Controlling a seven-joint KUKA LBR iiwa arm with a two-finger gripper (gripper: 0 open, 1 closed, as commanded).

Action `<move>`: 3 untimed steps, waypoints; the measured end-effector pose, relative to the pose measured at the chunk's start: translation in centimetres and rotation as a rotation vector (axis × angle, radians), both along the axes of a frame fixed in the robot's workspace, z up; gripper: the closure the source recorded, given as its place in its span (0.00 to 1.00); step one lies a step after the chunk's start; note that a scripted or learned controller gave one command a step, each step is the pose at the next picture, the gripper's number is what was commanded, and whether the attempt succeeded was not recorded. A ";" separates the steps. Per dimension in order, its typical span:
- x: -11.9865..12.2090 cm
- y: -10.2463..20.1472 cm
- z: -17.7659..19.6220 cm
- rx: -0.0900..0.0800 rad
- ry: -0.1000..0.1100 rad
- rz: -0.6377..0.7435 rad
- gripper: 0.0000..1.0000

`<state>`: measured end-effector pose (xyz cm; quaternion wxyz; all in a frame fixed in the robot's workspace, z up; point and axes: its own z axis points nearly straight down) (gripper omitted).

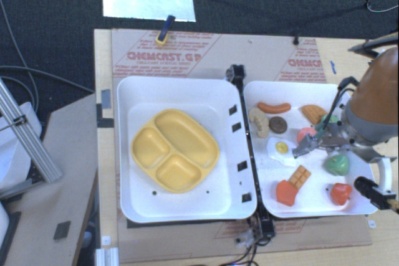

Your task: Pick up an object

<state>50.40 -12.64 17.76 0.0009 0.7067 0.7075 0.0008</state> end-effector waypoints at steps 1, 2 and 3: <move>-1.8 0.3 -9.6 0.000 0.002 -0.001 0.00; -1.6 0.2 -8.2 -0.002 -0.003 0.000 1.00; 0.9 8.1 1.2 0.002 -0.009 0.012 1.00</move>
